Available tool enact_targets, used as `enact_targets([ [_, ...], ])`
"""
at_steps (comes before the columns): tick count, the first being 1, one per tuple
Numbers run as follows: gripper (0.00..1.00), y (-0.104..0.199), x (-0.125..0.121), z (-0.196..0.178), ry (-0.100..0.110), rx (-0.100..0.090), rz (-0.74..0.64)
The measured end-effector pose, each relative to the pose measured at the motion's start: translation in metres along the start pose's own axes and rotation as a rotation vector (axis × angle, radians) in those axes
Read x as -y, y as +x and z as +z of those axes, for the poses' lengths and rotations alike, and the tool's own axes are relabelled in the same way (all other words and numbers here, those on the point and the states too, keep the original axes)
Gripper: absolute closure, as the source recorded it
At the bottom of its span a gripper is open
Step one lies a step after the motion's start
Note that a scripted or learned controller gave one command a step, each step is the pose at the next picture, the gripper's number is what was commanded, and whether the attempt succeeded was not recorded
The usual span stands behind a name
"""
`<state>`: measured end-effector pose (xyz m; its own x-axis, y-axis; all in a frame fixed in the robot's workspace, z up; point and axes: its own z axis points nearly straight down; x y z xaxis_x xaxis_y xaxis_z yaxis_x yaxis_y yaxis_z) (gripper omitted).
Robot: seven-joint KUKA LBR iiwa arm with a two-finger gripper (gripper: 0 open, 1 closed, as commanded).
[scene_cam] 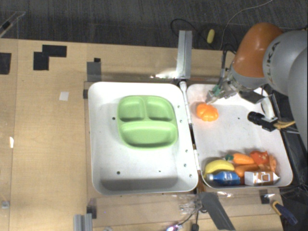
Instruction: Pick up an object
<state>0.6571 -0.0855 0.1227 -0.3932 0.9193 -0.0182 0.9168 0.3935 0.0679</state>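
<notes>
A pale wooden tabletop [43,143] marked with black tape patches [48,56] stretches well left of the hand, while dark ribbed carpet floor [96,8] runs beyond it, crossed by a thin cable [250,6].

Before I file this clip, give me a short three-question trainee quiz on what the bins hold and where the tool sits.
1. True or false: the green divided plate lies in the left bin.
2. Multiple choice: which thing lies closest to the tool? A) the yellow banana B) the orange pepper-shaped toy C) the blue can
3. Fill in: the banana, can, carrot and carton are bunched along the ______ edge of the right bin in the camera view.

Key: 1 true. 2 B; the tool hangs just above and right of it in the image, with nothing seen between its tips. 3 bottom.
</notes>
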Motion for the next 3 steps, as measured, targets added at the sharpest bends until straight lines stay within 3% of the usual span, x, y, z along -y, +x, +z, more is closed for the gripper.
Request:
enact_targets([
  [1, 1.0, 0.006, 0.023, 0.014, 0.033, -0.009, -0.022],
  [2, 1.0, -0.034, 0.014, 0.035, 0.059, -0.017, -0.083],
  [3, 0.0, -0.034, 0.014, 0.035, 0.06, -0.016, -0.083],
])
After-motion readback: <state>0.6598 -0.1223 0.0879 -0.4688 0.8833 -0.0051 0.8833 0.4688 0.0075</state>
